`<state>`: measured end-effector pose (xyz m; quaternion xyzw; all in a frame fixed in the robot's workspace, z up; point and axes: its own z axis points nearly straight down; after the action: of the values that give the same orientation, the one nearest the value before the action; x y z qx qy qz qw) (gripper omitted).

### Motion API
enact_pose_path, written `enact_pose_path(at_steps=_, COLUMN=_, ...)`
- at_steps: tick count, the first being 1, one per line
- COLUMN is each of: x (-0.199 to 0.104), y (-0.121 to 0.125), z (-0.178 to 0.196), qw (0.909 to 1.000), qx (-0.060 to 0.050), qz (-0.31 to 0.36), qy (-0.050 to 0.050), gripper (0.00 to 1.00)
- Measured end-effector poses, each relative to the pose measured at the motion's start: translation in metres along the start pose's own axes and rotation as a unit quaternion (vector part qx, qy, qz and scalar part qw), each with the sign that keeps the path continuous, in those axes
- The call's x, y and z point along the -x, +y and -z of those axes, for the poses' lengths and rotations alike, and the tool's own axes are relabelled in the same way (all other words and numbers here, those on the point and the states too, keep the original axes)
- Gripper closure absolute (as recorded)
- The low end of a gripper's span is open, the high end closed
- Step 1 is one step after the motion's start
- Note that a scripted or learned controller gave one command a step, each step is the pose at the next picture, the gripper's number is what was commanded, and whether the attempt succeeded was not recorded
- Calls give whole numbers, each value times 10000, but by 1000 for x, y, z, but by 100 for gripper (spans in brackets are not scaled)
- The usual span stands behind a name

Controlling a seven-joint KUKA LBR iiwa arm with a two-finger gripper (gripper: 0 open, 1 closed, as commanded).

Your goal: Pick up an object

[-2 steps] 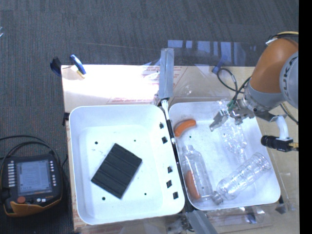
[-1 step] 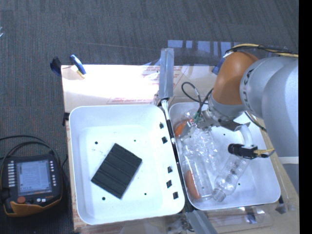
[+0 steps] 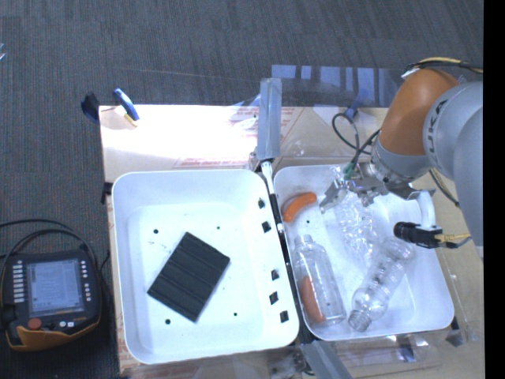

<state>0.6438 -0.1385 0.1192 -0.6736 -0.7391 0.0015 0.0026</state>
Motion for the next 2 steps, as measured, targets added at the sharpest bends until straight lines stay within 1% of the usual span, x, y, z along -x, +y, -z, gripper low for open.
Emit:
enact_pose_path(at_steps=1, x=0, y=0, z=0, qw=10000, qx=-1, qz=1, qy=1, gripper=0)
enact_pose_path(at_steps=2, x=-46, y=1, z=-36, qw=9925, qx=-72, qz=1224, qy=14, gripper=0)
